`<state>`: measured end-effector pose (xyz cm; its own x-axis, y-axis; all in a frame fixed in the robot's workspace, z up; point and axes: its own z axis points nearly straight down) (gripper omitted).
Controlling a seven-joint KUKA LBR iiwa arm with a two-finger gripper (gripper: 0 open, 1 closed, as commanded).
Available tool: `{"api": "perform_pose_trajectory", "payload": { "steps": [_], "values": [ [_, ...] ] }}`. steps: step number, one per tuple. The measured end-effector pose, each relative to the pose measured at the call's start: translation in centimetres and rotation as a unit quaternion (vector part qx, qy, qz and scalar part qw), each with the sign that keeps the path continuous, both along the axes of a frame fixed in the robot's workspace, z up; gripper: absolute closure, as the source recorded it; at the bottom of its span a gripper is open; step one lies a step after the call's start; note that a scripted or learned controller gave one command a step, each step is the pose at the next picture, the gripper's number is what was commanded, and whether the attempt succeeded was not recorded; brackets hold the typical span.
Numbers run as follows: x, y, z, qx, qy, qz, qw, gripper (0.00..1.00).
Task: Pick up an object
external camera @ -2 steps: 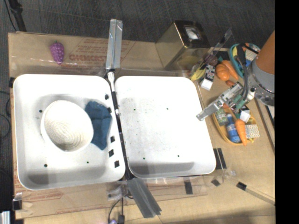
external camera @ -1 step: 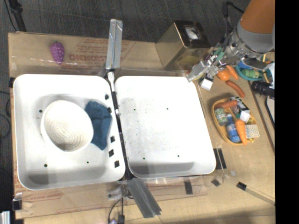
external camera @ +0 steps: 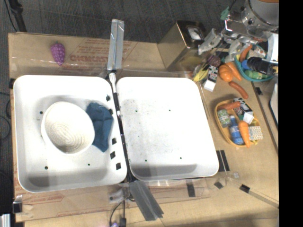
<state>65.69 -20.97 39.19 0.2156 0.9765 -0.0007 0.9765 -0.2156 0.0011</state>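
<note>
On the cardboard-brown bench's far left lies a small knobbly purple berry-shaped toy [external camera: 57, 52]. Next, the left bin [external camera: 28, 174], smooth white plastic with rounded corners, holds a cream woven dome-shaped hat [external camera: 68, 126] touching a crumpled blue cloth [external camera: 101, 125] on its right side. Just beside it sits the matching right bin [external camera: 163, 131], its floor faintly speckled. Further right, an oval yellow basket [external camera: 220, 122] carries small toys. At the top right corner hangs the gripper [external camera: 236, 25]; whether it is clenched or released, I cannot tell.
</note>
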Motion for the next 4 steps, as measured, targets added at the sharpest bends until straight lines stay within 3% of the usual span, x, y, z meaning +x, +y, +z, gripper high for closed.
{"api": "perform_pose_trajectory", "payload": {
  "steps": [1,2,3,4],
  "values": [
    [-3.8,0.5,5.1,0.0001,0.0,-0.048,0.9988,0.0],
    [-6.1,1.0,-1.1,0.001,0.003,0.109,0.9941,0.0],
    [-8.4,0.0,-6.5,0.0007,0.002,0.226,0.974,0.0],
    [-11.6,0.0,0.9,-0.0011,0.0,0.28,0.9599,0.0]
  ]
}}
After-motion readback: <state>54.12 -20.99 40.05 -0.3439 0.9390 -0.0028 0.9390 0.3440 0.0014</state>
